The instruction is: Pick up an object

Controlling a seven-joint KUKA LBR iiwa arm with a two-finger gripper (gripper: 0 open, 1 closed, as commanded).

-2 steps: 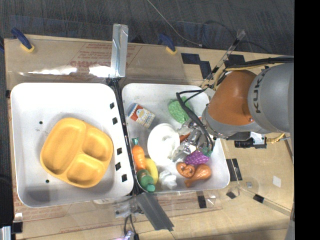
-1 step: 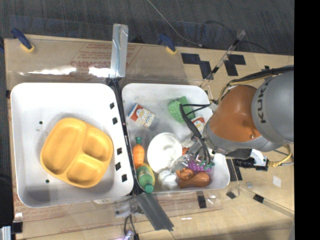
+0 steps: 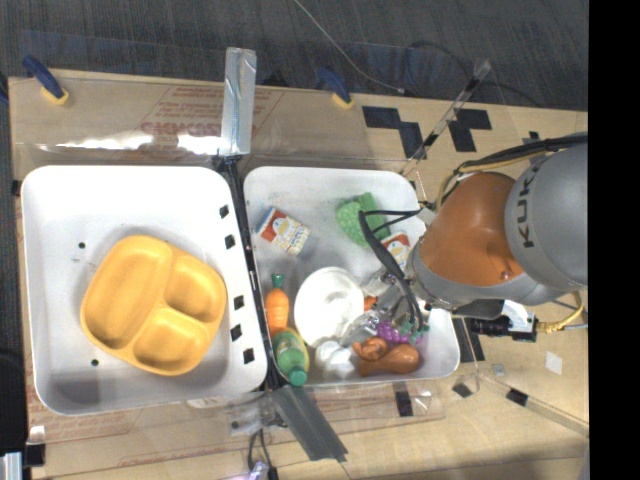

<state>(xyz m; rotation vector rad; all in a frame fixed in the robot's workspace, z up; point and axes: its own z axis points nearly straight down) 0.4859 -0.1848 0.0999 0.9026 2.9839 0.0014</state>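
We could not tell how the gripper (image 3: 398, 313) stood, for the wrist hid its tip; it hung low over the clutter in the right bin (image 3: 300, 183). Just beside it lay a brown toy (image 3: 392, 356), purple grapes (image 3: 378, 324) and a white bowl (image 3: 328, 305), any of them a likely target. We judged this the reach-in step; next came closing squarely on one thing and lifting. The arm (image 3: 545, 228) bore "KU" lettering. A small carton (image 3: 283, 233) had print too small to read.
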